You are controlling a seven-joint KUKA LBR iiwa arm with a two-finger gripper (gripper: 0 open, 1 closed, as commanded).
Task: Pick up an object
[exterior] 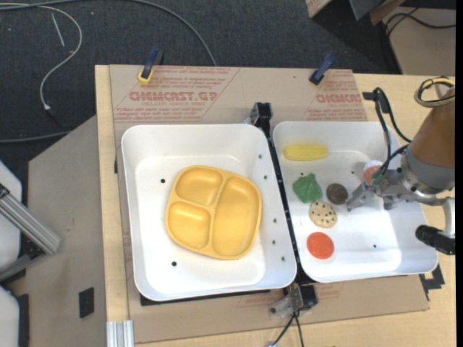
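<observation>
I see the left bin (145, 165) carrying a yellow divided plate (214, 212). In the right bin (347, 262) lie corn (305, 152), green leaf (307, 188), cookie (323, 213), tomato (320, 245), brown ball (336, 192). My tool (364, 190) sits beside that ball; its grip I cannot tell.

Yellow divided plate (214, 212) in left bin (145, 150).

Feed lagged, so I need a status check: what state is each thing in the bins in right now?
Yellow tray: lying flat in left bin, compartments bare.
Corn: lying loose in right bin, near the far wall.
Green piece: loose, untouched.
Brown piece: loose, just left of the pincer.
Cookie: lying flat.
Red piece: lying flat, alone.
Pincer: low over right bin, grip unclear.
</observation>
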